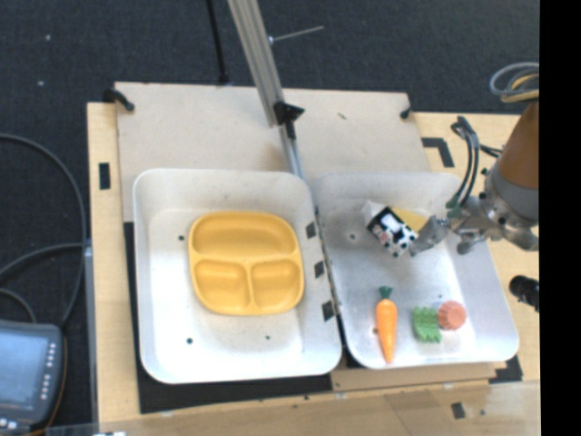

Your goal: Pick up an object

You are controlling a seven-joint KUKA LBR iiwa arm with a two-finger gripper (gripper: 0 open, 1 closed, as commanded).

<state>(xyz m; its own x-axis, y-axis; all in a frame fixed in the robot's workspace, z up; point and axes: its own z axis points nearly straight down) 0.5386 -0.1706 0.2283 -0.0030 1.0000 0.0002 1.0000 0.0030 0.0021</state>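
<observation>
Progress on the pick looks partial at best, and nothing in the camera view shows an object off the bin floor. The end effector sits low over the right bin, reaching in from the right below the grey arm with its orange band. Its tip is just beside, perhaps touching, a small black-and-white toy that lies in the upper middle of that bin, with a yellow piece showing just behind it. Whether the end effector is open or closed cannot be told here, as it shows too small and blurred, and the toy does not visibly sit within its grip, so no grasp can be claimed. The other candidates rest well clear of the arm near the bin's front: an orange carrot with a green top, a green block and, touching it, a pinkish round piece. The left bin holds a yellow divided plate, apart from the action. Judged from this, the approach appears done and the arm seems aimed at the black-and-white toy; securing it and lifting it off the bin floor are what is left. All of it stands on the desk.
</observation>
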